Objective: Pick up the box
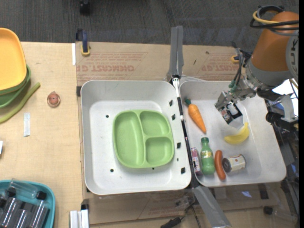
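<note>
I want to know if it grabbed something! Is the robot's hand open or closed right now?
Tool: cannot be told. It hangs over the right bin, just above the banana.

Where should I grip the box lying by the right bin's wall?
Probably from straight above, across its two short ends: the box lies lengthwise against the right bin's wall, with the green bottle close beside its other long side.

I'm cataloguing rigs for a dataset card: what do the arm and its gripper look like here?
The arm is grey with a broad orange band above the wrist and a yellow and black cable looped on top. The gripper is small, grey and black metal, with a bit of green wiring near its mount.
</note>
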{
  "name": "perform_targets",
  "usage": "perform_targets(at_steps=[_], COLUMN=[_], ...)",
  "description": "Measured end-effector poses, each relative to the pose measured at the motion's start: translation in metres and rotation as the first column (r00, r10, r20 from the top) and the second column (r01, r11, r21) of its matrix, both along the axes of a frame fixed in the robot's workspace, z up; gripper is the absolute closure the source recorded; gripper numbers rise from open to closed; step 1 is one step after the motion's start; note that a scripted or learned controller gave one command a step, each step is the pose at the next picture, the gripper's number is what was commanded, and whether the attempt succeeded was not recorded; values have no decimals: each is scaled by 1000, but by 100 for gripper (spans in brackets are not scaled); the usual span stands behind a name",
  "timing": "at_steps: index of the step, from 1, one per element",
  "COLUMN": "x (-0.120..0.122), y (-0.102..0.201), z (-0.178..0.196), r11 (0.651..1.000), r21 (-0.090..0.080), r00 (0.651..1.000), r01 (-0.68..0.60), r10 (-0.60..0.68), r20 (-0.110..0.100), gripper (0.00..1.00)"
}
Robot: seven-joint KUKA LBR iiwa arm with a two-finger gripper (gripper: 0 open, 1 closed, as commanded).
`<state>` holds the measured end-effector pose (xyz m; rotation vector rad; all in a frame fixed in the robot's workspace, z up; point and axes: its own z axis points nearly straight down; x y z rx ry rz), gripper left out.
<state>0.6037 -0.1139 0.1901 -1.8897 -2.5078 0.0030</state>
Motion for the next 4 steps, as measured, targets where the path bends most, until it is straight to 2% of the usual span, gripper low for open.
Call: perform_targets(at_steps=[1, 2, 3, 4], x=[-28, -49, -75, -118], y=[55, 17, -1, 79], z=[1, -90, 52, 0], r11=[996, 997, 988, 981], r21=[0, 0, -2, -1], r00=[996, 997, 988, 981], r01=[85, -79, 154, 193], r10=[-85, 79, -154, -193], r20=[0, 2, 2, -2], gripper=[100, 100, 100, 100])
